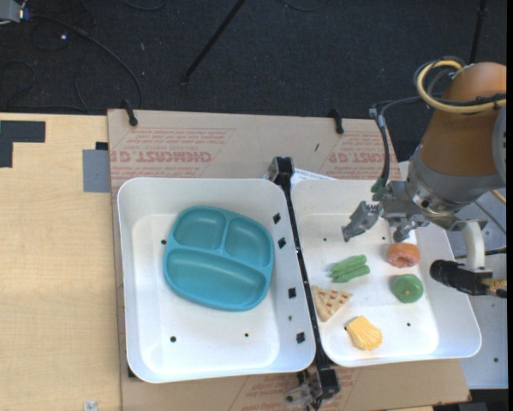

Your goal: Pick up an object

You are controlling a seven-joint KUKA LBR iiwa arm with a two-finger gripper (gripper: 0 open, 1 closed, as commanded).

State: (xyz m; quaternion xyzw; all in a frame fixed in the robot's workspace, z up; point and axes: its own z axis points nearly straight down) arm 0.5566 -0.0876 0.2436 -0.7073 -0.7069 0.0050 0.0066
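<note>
- Gripper (384, 221) hangs over the far half of the right bin (462, 345); its dark fingers sit apart with nothing between them, so it carries no load.
- Candidate objects lie toward that bin's near half: green beans (349, 269) near the middle, an orange-red piece (402, 254) just beside the fingers on the right, a green round piece (407, 288) nearer the right wall, a waffle wedge (329, 301) by the divider wall, and a yellow corn piece (364, 333) toward the near edge.
- Risk: the orange-red piece and green round piece lie close together, so a descent between them may nudge one aside or pinch both.
- Risk: the flat waffle wedge probably offers little to grip.
- Arm (462, 135) reaches in from the right, wrist bent downward over the bin's far right corner.
- Left bin (140, 349) bears a teal divided plate (218, 257), well apart from the gripper.
</note>
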